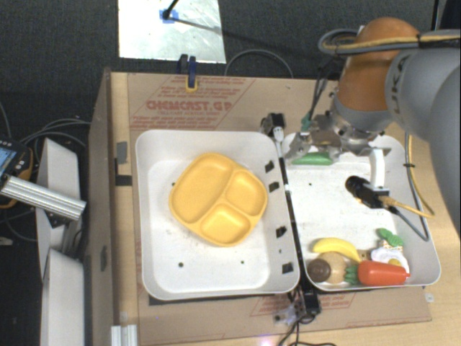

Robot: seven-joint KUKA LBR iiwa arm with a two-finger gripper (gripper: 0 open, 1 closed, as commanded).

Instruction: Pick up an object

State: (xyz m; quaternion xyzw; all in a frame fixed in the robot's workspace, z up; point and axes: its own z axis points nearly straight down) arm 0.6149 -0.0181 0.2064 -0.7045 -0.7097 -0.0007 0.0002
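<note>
Two white bins side by side on a cardboard-covered desk [180, 103], with one grey arm [425, 85] in from the right.

End effector [315, 144]: hangs low over the far left corner of the right bin [324, 211], directly above a green toy vegetable [311, 160]. Cannot tell whether open or closed, nor whether anything is gripped, since the wrist hides that part.

Looks like the approach to a pick, with the green toy vegetable as the likely target: nearest to the end effector, lying flat and alone. Lies near the far wall and close to the divide between the bins. Judged a tight spot, with little room on those two sides and some risk of a knock against the rim.

Crowded into the near right corner of the same bin, well apart from the end effector: a banana [336, 247], a brown round piece [319, 269], an orange toy carrot [380, 273] and a small white and green item [390, 245]. Pressed against one another and against the wall, so probably harder to single out.

Alone near the middle of the left bin [148, 222]: a yellow divided plate [218, 198], set at a slant to the walls. Broad and shallow, a poor fit for a pinch grasp.

Along the shared rim: a row of black clips [274, 187], beside the likely path down.
</note>
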